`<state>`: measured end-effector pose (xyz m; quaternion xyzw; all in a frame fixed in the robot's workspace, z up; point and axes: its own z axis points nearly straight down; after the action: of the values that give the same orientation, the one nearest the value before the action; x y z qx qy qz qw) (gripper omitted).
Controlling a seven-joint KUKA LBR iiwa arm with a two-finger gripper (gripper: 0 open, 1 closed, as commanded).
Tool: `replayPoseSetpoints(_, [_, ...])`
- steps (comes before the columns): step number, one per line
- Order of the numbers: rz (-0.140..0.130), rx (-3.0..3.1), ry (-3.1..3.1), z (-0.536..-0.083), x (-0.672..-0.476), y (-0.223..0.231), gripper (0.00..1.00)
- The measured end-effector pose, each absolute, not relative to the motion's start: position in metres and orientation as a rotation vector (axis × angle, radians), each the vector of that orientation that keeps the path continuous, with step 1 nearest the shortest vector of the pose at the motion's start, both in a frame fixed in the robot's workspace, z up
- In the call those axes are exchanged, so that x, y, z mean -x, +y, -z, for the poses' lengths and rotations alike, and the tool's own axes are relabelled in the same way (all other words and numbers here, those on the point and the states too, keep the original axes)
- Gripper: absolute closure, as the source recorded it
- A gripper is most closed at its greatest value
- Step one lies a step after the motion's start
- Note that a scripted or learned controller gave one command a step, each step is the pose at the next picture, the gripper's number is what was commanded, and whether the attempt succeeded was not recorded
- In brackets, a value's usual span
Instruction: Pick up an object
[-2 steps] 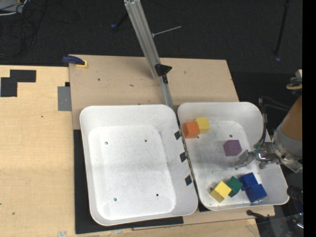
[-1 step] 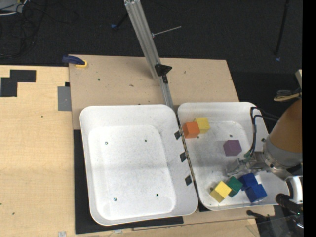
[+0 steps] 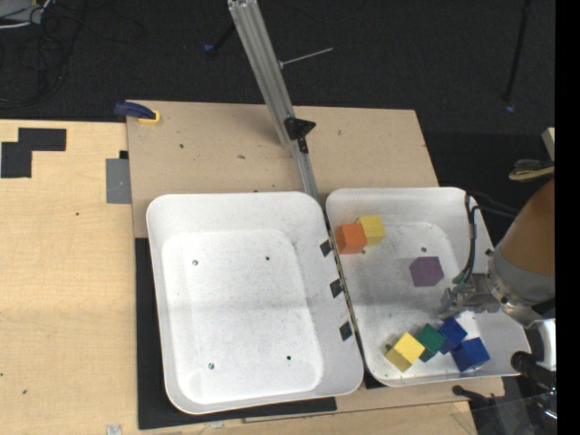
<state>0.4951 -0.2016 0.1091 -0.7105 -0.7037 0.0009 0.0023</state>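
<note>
A blue cube lies just below the gripper; a purple cube sits up-left. The arm reaches in from the right, its grip state unreadable.

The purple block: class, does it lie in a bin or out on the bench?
In. The purple block rests on the right bin's floor, apart from the other blocks.

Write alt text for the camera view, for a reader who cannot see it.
A grey arm reaches from the right into the right bin, its tool low above blue blocks in the bin's near right corner. That bin also holds orange, yellow, purple, green and a second yellow block. The left bin sits beside it.
</note>
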Motion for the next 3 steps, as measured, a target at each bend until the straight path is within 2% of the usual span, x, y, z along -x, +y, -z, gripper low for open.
replayPoseSetpoints(3, [0.002, 2.222, -2.226, -0.257, -0.519, -0.199, 1.0])
